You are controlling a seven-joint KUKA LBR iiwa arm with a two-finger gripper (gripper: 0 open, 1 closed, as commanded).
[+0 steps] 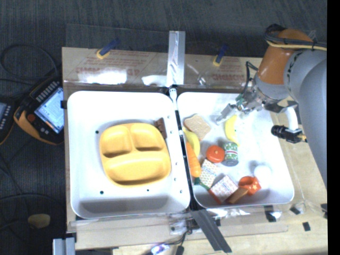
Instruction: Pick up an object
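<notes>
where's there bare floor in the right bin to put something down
Bare patches: the far-right strip of the right bin, and the near-right corner beyond the white ball. Crowded: the left side, from the bread slice down past the carrot to the red pepper.

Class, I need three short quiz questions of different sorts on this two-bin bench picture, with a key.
1. True or false: the yellow divided tray lies in the left bin.
2. Which lies nearest the gripper? A) banana B) orange carrot C) white egg
3. Fill in: the slice of bread lies in the ____ bin.

Key: 1 true; 2 A; 3 right.
</notes>
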